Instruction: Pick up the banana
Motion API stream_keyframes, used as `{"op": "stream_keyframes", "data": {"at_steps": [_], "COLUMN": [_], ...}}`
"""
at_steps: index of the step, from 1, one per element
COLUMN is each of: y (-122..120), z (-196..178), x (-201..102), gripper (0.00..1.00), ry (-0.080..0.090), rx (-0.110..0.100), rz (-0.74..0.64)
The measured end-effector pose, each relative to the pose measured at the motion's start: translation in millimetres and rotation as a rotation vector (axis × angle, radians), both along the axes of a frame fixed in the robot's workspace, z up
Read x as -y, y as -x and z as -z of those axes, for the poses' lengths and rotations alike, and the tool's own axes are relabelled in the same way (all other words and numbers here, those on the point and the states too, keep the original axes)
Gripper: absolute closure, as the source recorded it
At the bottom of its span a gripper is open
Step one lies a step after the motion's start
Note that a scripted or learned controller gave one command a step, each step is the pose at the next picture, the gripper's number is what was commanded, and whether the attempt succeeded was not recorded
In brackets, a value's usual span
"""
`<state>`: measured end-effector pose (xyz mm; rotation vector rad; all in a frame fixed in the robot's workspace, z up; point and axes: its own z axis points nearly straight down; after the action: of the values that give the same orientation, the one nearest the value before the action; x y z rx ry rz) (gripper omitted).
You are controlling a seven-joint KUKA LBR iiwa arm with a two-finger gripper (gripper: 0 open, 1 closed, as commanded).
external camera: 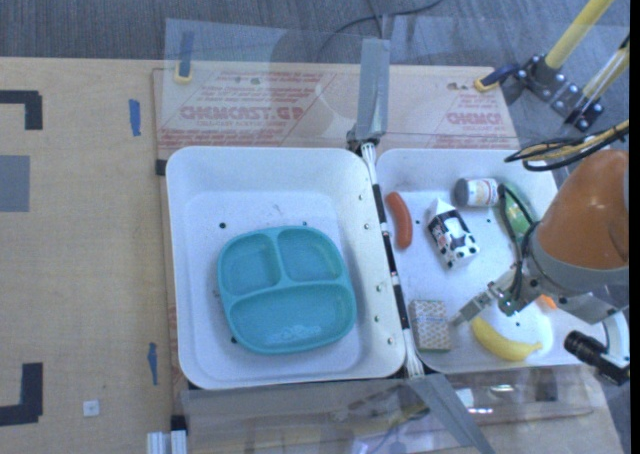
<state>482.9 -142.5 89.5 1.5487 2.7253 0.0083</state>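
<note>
The banana [507, 341] lies at the near edge of the right bin [425, 167], unheld. The gripper [497, 300] hovers just behind the banana for a grasp; jaws state: cannot tell. Farther back sits a sausage [400, 219].

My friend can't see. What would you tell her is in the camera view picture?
A grey and orange robot arm's gripper hovers just above a yellow banana in the right white bin, near a red sausage and a small can. The left bin holds a teal divided plate.
</note>
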Motion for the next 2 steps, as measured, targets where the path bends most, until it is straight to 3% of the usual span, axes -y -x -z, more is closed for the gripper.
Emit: {"op": "stream_keyframes", "data": {"at_steps": [1, 2], "y": [-1.2, -2.7], "z": [0.2, -10.9], "x": [14.8, 16.4], "gripper": [0.00, 1.00], "ry": [0.000, 0.003], "rx": [0.004, 0.011], "rz": [0.011, 0.015]}}
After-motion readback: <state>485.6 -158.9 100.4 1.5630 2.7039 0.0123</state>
